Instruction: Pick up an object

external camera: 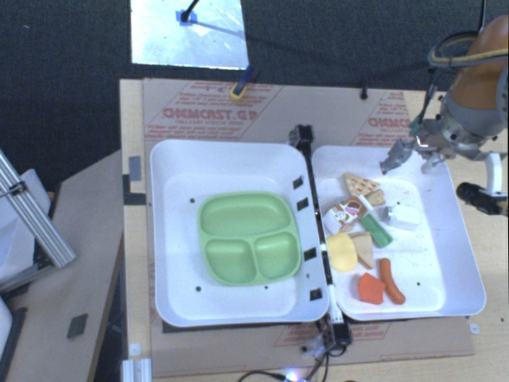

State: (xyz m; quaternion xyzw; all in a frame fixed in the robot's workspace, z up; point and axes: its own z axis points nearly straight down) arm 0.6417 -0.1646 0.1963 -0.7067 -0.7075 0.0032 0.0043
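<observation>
The right bin holds several toy foods. Among them are a waffle-like wedge, a red-and-white piece, a white block, a green stick, a yellow lump, an orange-red chunk and a sausage. My gripper hovers over the bin's far right corner, up and to the right of the wedge. Its fingers are spread open with nothing between them.
The left bin holds a green divided plate. A black clip strip runs along the seam between the bins. A shiny square sheet lies beyond the bench. A metal rail stands at the left.
</observation>
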